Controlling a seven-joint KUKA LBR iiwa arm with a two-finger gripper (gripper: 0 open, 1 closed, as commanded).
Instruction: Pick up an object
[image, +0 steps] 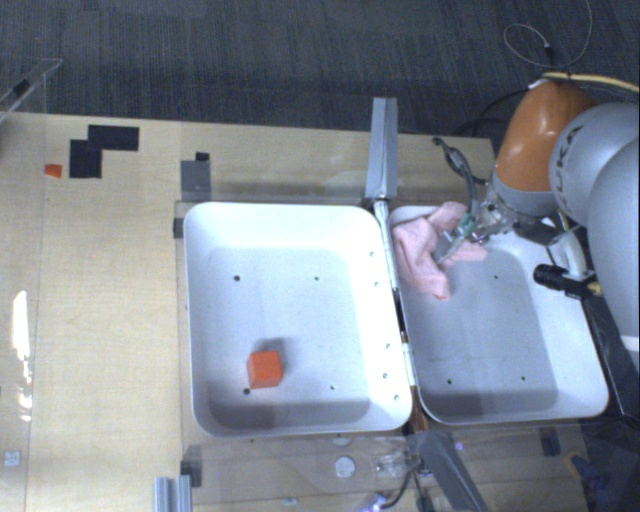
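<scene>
Pink cloth (425, 255) perhaps touches end effector (462, 237).

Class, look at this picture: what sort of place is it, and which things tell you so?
Probably a robotics lab test bench. A grey and orange robot arm reaches over two shallow white bins on a wooden bench, with just a pink cloth and an orange block inside them.

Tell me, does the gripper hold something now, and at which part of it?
It cannot be told. The gripper sits on the right end of the pink cloth in the right bin, but the hold itself is unclear.
</scene>
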